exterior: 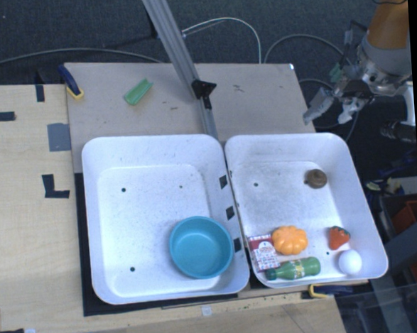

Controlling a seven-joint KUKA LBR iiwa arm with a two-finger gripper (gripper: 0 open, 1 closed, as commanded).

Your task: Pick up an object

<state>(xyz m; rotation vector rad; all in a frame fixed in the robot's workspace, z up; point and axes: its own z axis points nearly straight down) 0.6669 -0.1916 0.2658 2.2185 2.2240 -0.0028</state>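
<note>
The arm [387,25] reached in beyond the right bin's [343,153] far right corner, its orange band uppermost in the view. The gripper [330,107] hung off that corner, outside the bin and above the dark floor, with nothing between its fingers [317,107]; they stood spread apart, released.

All the pickable things lay inside the right bin, well apart from the gripper. A brown ball [315,179] sat alone toward the bin's far right wall. The others clustered along the near wall: an orange pumpkin [290,240] near the middle of it, a red packet [263,253] just left of the pumpkin by the bin's left wall, and a green bottle [294,269] lying on its side just in front of the pumpkin, touching the packet. A strawberry [338,238] lay to the right of the pumpkin, and a white egg [350,262] sat in the bin's near right corner, just in front of the strawberry.

Left of the right bin, touching it, the left bin [101,162] held a blue bowl [200,247], upright, near the shared wall. Beyond the left bin, a green block [138,92] lay on the bench [253,95].
</note>
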